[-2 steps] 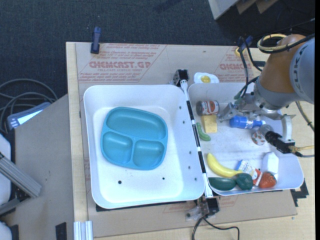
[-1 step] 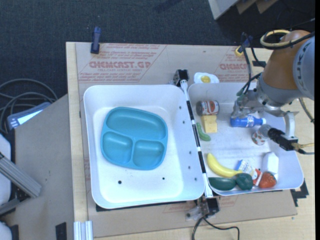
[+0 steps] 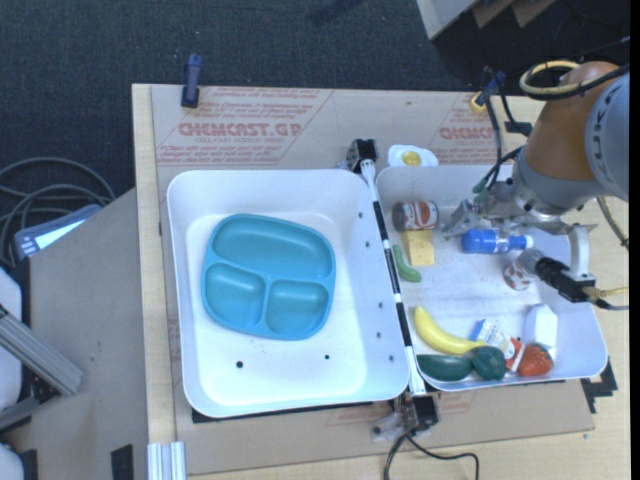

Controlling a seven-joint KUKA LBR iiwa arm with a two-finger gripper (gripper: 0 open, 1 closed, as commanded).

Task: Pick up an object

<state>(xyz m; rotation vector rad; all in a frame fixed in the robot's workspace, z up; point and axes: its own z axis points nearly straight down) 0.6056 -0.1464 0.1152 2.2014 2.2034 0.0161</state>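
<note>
The grey arm with its orange band (image 3: 565,118) reaches in from the right over the far part of the right bin (image 3: 590,368). Its gripper (image 3: 492,218) hangs low over a blue bottle (image 3: 495,241) that lies on its side on the bin floor, right at or just under the gripper's tip. To the left of it lie a small can (image 3: 415,214), a yellow block (image 3: 421,249) and a green piece (image 3: 405,265). Along the near wall are a banana (image 3: 445,335), dark green toy food (image 3: 460,366), a red strawberry (image 3: 537,360) and a white bottle (image 3: 541,323).
The left bin (image 3: 190,208) holds a blue divided plate (image 3: 268,275). A white and yellow egg toy (image 3: 411,155) sits on the cardboard beyond the right bin. A black cable part (image 3: 560,278) hangs by the arm. Clips (image 3: 362,152) join the two bins.
</note>
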